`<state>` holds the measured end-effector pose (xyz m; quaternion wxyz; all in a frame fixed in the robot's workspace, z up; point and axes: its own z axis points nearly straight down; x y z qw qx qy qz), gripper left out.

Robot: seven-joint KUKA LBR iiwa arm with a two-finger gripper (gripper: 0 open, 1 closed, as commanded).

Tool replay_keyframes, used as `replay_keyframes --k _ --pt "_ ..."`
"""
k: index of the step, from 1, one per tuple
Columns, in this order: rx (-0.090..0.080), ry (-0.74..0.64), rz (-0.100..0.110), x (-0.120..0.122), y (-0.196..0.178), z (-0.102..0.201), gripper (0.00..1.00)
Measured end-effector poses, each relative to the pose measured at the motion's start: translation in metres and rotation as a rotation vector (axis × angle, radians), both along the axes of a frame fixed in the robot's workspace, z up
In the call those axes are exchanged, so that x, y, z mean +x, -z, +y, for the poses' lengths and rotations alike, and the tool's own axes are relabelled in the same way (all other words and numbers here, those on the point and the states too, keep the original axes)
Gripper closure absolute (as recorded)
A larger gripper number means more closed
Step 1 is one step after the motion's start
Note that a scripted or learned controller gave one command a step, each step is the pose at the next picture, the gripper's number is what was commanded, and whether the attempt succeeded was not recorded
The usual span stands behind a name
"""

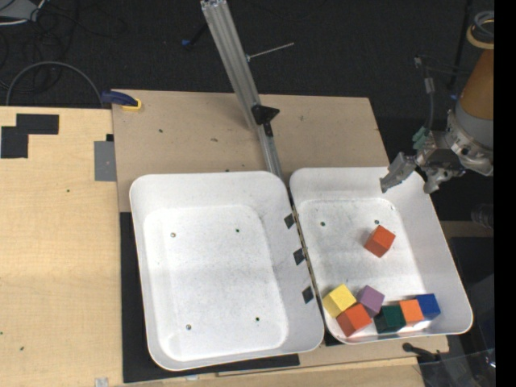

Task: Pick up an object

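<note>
Your gripper (415, 174) hangs over the far right corner of the right bin (419, 216), just past its rim, with the grey wrist and the orange band of the arm (482, 95) reaching in from the right. Its two fingers stand apart, spread wide with nothing between them, so the hand is released.

Look into the right bin and you find the blocks. One red block (379, 240) sits alone near the middle of the floor, tilted on a corner, with bare white floor on every side of it; this is the one with the most room around it. The others crowd the near edge: a yellow block (340, 298) beside a purple block (371, 298), a second red block (353, 319) just in front of them and touching the near wall, then a green block (389, 318), an orange block (412, 310) and a blue block (428, 305) in a row along the near right corner, pressed close together and against the rim.

The left bin (161, 216) lies beside the right one, their inner walls nearly touching, with small black clips (299, 255) along the seam. A slanted metal rail (238, 71) rises from the far end of that seam, well to the left of your gripper. The wooden bench (193, 135) stretches behind both bins
</note>
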<state>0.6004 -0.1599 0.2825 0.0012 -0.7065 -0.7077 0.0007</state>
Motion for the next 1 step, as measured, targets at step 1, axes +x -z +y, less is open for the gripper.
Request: replay_keyframes --k 1 --pt "0.000 0.000 0.000 0.0000 0.0000 0.0000 0.00"
